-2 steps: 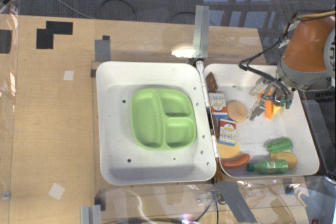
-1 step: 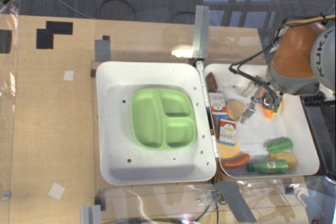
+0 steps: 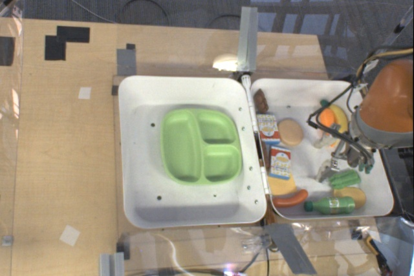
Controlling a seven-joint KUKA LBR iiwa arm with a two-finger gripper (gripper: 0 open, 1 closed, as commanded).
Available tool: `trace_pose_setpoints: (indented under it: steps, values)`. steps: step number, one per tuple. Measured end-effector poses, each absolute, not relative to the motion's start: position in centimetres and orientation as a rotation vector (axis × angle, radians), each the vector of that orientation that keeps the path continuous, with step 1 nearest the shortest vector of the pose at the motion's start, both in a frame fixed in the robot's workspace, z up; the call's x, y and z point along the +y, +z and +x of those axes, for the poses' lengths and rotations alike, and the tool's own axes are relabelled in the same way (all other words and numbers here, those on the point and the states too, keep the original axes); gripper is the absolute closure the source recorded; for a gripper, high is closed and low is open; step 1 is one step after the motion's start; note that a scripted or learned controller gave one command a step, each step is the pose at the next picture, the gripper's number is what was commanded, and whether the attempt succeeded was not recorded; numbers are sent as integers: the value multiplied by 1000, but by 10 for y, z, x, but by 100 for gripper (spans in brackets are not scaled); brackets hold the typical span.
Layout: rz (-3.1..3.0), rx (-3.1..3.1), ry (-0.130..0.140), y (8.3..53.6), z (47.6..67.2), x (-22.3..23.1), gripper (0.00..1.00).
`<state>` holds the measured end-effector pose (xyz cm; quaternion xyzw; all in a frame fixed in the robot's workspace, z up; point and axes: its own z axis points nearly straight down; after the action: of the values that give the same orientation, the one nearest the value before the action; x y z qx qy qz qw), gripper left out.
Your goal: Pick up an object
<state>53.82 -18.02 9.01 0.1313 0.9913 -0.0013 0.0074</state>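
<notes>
The right bin [image 3: 304, 88] holds several toy foods. Among them are two small cartons [image 3: 267, 127] [image 3: 279, 161], a round tan bun [image 3: 291, 132], a red sausage [image 3: 291, 197] and a green bottle [image 3: 331, 205]. An orange [image 3: 328, 117] and a banana [image 3: 340, 121] lie at the far right, partly under cables. My gripper [image 3: 330, 169] hangs low over the bin's right part, just left of a green pickle [image 3: 345, 179] and above the bottle. Nothing shows in its grasp.
The left bin [image 3: 136, 139] holds a green divided plate [image 3: 199, 145]. A brown item [image 3: 261, 100] lies at the right bin's far-left corner, and a yellow wedge [image 3: 281, 184] sits beside the sausage. A yellow piece [image 3: 354, 194] lies near the pickle. The arm's orange band [image 3: 388, 100] overhangs the right rim.
</notes>
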Motion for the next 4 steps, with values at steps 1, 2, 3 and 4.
trace_pose_setpoints:
  steps: [1, 2, 3, 4]
  values:
    - [95, 3125, -5, 90, 554, -179, 0]
    - [36, 3126, -6, 90, 581, -153, 0]
    - [-99, 3128, -5, 88, 619, -207, 0]
    - [-107, 3128, -4, 89, 561, -206, 0]
